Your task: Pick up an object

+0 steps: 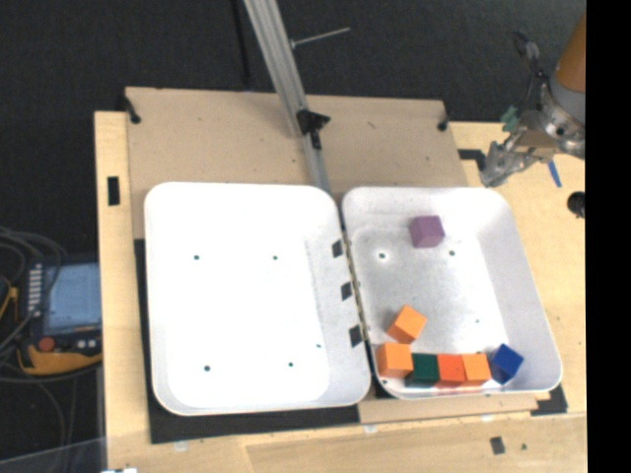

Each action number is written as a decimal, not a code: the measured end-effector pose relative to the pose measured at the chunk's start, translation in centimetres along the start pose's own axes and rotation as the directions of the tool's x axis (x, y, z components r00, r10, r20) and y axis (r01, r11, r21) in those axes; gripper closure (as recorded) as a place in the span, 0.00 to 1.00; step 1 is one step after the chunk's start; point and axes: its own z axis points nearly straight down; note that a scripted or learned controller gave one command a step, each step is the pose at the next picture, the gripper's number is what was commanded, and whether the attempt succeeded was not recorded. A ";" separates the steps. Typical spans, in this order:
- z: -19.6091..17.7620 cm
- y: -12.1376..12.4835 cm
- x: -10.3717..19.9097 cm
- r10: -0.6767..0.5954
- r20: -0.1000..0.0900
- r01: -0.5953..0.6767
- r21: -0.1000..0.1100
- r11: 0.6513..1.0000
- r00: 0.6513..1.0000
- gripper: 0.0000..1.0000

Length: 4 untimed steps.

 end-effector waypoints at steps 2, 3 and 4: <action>-2.6 -1.1 4.9 -0.006 -0.004 0.006 0.008 1.000 1.000 1.00; -1.0 -1.7 9.7 -0.006 -0.004 0.006 0.009 1.000 1.000 1.00; -1.3 -3.1 14.2 -0.006 -0.004 0.006 0.009 1.000 1.000 1.00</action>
